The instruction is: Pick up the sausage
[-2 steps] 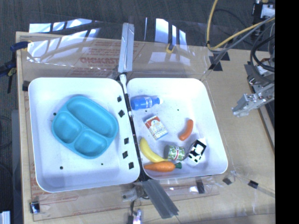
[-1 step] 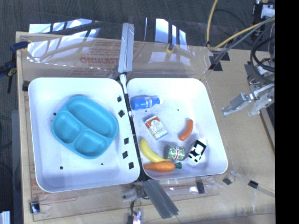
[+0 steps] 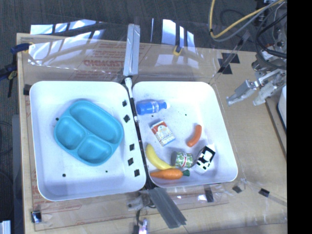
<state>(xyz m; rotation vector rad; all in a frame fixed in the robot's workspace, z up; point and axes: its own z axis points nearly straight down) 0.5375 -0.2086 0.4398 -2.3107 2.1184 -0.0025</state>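
The sausage (image 3: 194, 135) is a short orange-red link lying at a slant in the right part of the right bin (image 3: 219, 112). It touches nothing around it. My gripper (image 3: 247, 94) hovers outside that bin, over the bench to the upper right of the sausage. Its two fingers are spread apart and point left, with nothing between them.
The right bin also holds a blue bottle (image 3: 151, 106), a red-and-white carton (image 3: 162, 132), a banana (image 3: 158, 157), a carrot (image 3: 168, 174), a green can (image 3: 183, 159) and a black-and-white cube (image 3: 205, 158). In the left bin (image 3: 44, 179) lies a blue divided plate (image 3: 87, 130). Cables (image 3: 243, 18) hang at the upper right.
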